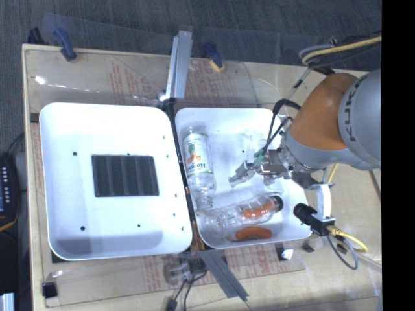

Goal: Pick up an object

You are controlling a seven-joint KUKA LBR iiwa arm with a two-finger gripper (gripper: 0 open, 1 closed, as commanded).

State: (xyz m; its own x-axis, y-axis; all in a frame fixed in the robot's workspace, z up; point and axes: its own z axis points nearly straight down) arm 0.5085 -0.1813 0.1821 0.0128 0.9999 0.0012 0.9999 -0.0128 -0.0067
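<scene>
Left bin (pixel 58 173) carries a dark ribbed pad (pixel 125 175). In the right bin (pixel 220 116), a clear bottle with orange label (pixel 198 164) lies along the left wall, left of the gripper (pixel 245 172); fingers apart, holding nothing. Second clear bottle (pixel 243 214) near the front edge. Plywood bench (pixel 130 63), dark carpet (pixel 194 5).

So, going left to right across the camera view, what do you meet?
Left bin → dark grille panel → upright clear bottle → gripper → orange band on the arm.
</scene>
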